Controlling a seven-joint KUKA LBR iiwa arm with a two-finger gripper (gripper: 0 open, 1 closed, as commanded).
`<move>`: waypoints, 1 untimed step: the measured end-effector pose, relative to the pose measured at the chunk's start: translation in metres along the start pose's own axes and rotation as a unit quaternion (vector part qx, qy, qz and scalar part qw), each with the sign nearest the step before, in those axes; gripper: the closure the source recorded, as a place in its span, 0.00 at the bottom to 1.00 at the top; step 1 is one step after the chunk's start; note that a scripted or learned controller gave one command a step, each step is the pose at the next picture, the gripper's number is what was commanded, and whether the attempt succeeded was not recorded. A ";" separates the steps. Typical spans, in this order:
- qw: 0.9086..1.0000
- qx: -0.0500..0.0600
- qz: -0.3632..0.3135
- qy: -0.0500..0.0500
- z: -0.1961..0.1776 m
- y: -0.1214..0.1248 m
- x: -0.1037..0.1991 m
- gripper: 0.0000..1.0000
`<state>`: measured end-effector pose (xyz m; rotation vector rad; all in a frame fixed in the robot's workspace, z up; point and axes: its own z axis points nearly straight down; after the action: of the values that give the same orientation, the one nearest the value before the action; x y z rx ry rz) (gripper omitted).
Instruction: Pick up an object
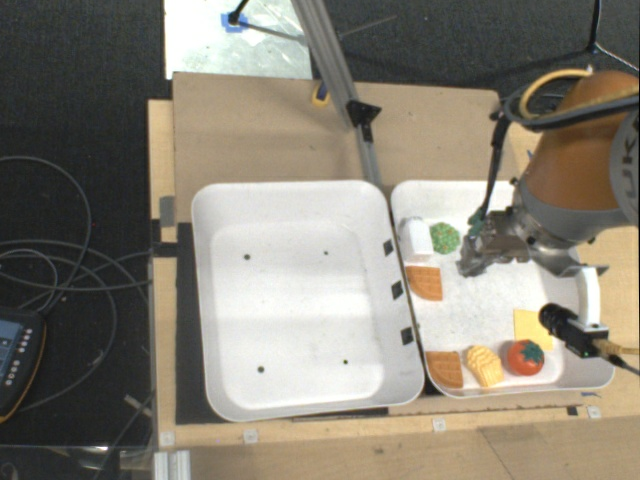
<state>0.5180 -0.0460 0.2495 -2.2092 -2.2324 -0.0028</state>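
Dark carpet surrounds a brown tabletop [260, 128] that carries two shallow white bins side by side, seen from a fixed camera looking down at a slant. Black cables [60, 258] loop across the floor at the view's left, near a dark handheld device [15, 353] at the edge of the frame. A grey pole [330, 48] slants down from the top toward the gap between the bins.

The left bin [300, 298] shows a bare white floor with four small dark dots. The right bin [480, 298] holds the objects: a white block [414, 236] and a green leafy piece [445, 237] near its far left corner, an orange wedge [425, 283] just below them, and along the near wall a second orange wedge [445, 369], a yellow corn-like piece [485, 365], a red tomato-like piece [524, 357] and a flat yellow square [531, 325].

The grey arm [585, 168] with its orange band reaches in from the right, and its gripper [478, 253] hangs over the right bin, just right of the green piece. Whether the fingers are spread or pressed together cannot be told from this angle, and no object is visible between them.
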 end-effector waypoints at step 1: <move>1.000 -0.001 -0.001 0.000 -0.005 0.005 0.059 1.00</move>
<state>0.5229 0.0133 0.2547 -2.2073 -2.2346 -0.0048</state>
